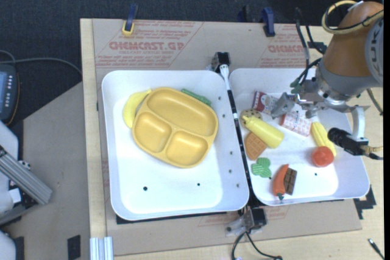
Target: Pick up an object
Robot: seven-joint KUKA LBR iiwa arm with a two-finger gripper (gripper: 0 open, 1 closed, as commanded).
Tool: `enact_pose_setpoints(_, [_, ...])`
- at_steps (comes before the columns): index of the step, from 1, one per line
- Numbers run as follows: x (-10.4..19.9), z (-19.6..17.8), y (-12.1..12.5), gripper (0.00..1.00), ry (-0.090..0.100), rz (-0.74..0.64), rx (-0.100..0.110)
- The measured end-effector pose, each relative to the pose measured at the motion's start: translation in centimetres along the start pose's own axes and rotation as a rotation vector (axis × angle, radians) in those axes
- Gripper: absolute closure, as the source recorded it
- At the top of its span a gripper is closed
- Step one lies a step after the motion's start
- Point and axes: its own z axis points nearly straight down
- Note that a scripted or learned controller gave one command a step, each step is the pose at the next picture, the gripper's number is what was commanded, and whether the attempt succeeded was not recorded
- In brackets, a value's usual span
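Observation:
The right bin (344,187) holds several toy foods. A yellow bottle (265,130) lies at its left, with a waffle piece (255,146) and a green piece (262,167) below it. An orange carrot (279,181) and a brown bar (290,179) lie near the front. A red tomato (323,156) sits under a yellow corn cob (319,132). A red-and-white packet (297,124) lies in the middle. My gripper (287,104) hangs low over the bin's upper middle, just above that packet and right of a second red packet (261,100).
The left bin (170,195) carries a yellow divided plate (175,126), with a yellow item (130,108) under its left edge and a green item (196,96) behind it. Cables and black fittings (347,142) run along the right bin's right side.

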Motion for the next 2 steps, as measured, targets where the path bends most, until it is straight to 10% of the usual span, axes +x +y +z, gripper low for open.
enact_pose_setpoints(2, [-0.06,5.69,-0.85,0.00,-0.004,0.000,-0.009])
